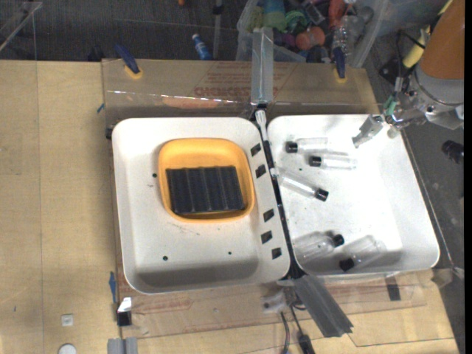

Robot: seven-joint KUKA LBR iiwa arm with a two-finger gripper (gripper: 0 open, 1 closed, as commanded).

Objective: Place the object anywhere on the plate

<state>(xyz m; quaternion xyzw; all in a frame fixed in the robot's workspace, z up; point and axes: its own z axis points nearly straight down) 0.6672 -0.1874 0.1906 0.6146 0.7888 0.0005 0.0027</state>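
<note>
Wooden desk (51,198), two white bins. Camera view: your gripper (366,131) hangs over right bin (413,198) top-right corner, holding nothing, opening can't tell. Nearest vial (332,160) lies just left-below it, long axis across bin. Orange plate (173,153) sits in left bin (136,234), well apart leftward.

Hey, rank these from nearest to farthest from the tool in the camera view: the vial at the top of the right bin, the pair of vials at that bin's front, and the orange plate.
Measured from the tool:
1. Top vial, upper right bin, just left of the tool.
2. Front vials, near the right bin's front edge.
3. Orange plate, left bin.
</note>
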